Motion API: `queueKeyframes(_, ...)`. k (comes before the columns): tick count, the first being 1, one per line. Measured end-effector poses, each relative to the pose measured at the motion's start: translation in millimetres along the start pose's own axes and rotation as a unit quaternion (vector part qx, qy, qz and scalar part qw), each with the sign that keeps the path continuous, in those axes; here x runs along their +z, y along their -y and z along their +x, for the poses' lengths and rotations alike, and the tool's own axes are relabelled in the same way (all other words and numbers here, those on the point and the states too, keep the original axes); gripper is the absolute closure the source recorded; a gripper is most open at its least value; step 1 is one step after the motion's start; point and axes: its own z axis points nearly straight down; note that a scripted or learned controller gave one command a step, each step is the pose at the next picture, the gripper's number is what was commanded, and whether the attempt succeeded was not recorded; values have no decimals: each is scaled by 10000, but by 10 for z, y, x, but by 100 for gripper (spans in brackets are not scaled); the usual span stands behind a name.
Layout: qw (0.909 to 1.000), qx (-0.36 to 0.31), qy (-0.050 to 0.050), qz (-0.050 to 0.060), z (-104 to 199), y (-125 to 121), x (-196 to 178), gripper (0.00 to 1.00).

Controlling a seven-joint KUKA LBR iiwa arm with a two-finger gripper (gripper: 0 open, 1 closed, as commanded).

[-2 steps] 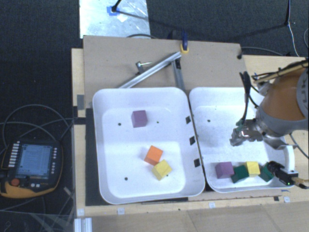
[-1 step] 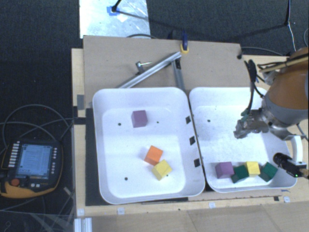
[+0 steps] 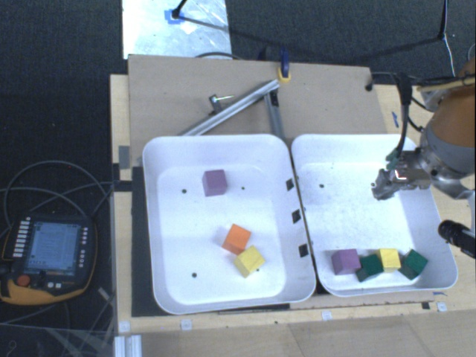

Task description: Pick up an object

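The grey two-finger gripper (image 3: 385, 187) hangs over the right white bin (image 3: 327, 158). Its grasp cannot be judged. The nearest target, a small purple wooden cube (image 3: 345, 260), lies toward the bin's near wall, below and left in view.

Three blocks sit apart on the floor of the left bin (image 3: 160, 274): a purple cube (image 3: 214, 182) toward the back, and an orange cube (image 3: 237, 238) with a yellow cube (image 3: 250, 261) just beside it nearer the front. Along the front wall of the right bin (image 3: 446, 274) runs a row: purple block (image 3: 345, 260), dark green block (image 3: 368, 267), yellow block (image 3: 390, 258), green block (image 3: 413, 263), crowded close together.
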Motion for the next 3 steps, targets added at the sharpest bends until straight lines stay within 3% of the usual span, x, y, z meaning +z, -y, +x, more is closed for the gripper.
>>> queueKeyframes(2,10000,-22,-13,27,878,-295,118,100)
queueKeyframes(3,10000,-31,-21,31,1485,-414,141,100)
